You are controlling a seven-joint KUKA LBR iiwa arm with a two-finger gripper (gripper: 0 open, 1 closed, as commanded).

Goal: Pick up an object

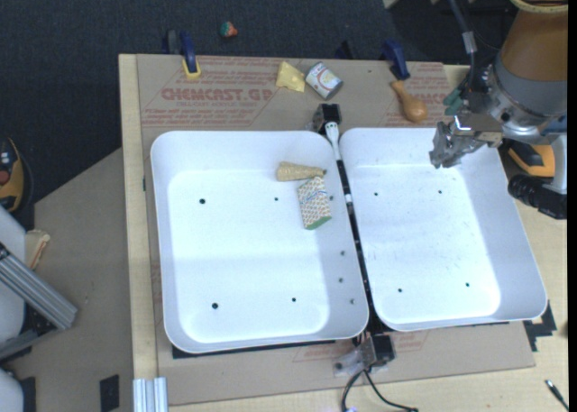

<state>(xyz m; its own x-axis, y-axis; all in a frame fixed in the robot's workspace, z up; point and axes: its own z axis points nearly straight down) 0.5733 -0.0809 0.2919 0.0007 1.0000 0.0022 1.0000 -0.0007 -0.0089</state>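
Left bin (180, 248): two things, tan roll (298, 171), patterned pouch (314, 202). Right bin (505, 266) bare; gripper (448, 154) above, fingers' state unclear.

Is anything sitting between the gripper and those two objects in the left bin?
Only the raised rims where the two bins meet. The gripper hangs over the right bin's far edge; the tan piece and patterned packet lie across that divide, nothing else between.

bins (171, 221): 2 | items in left bin (313, 201): 2 | blue clamps (188, 52): 2
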